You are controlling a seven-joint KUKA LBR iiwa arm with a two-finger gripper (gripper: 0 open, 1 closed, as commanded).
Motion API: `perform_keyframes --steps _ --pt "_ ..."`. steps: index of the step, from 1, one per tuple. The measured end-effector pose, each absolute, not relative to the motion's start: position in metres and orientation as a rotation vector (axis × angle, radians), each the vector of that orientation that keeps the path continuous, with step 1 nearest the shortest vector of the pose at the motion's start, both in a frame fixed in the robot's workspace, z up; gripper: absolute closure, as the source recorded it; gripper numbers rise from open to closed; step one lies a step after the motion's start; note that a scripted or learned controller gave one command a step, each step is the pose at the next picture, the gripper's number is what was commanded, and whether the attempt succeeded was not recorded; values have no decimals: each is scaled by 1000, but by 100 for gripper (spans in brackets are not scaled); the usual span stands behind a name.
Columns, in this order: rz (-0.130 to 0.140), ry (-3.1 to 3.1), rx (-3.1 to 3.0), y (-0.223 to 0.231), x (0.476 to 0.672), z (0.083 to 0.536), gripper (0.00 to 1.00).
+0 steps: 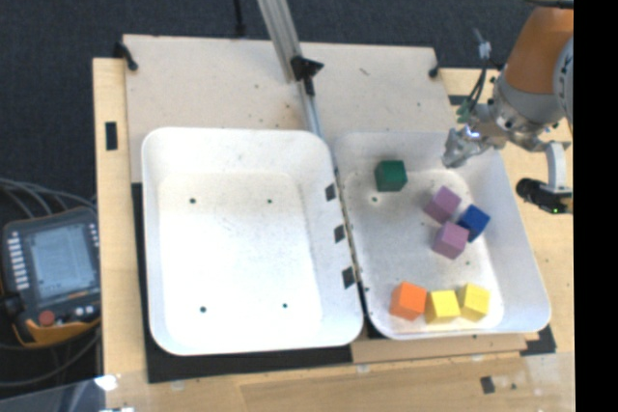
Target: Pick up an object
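1. A pale wooden bench point(111, 207) carries a beige board point(222, 82) and two shallow white bins side by side. Dark carpet lies around the bench.
2. The left bin point(241, 236) has only a few dark dots on its floor. The right bin point(517, 275) holds all the blocks.
3. In the right bin: a green cube point(390, 175) near the far left corner; two purple cubes point(443, 204) point(450, 239) in the middle, one just beyond the other; a blue cube point(473, 221) touching them on their right.
4. Along the near edge an orange cube point(408, 300) and two yellow cubes point(444, 306) point(475, 301) stand in a row, each touching the next.
5. The arm point(536, 53) comes in from the right, its orange band above the wrist. The gripper point(458, 152) hangs over the far right part of the right bin, well apart from the green cube and beyond the purple ones. I cannot tell whether the claw is released or clenched; no block shows in it.
6. A slanted metal strut point(270, 0) runs from the top down to the gap between the bins.
7. A pendant point(53, 265) with a screen sits off the bench's left, cables beside it.
8. Bare floor shows between the green cube and the near row, and along the right bin's far rim.
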State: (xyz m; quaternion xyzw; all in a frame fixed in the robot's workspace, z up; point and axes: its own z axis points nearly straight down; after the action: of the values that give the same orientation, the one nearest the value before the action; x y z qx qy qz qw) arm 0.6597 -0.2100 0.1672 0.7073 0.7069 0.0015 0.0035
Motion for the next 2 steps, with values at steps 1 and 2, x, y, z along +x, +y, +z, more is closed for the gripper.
perform_keyframes --steps 1,2 --pt "5 2213 2220 -209 652 221 100" --pt "5 2219 2213 -212 657 266 100"
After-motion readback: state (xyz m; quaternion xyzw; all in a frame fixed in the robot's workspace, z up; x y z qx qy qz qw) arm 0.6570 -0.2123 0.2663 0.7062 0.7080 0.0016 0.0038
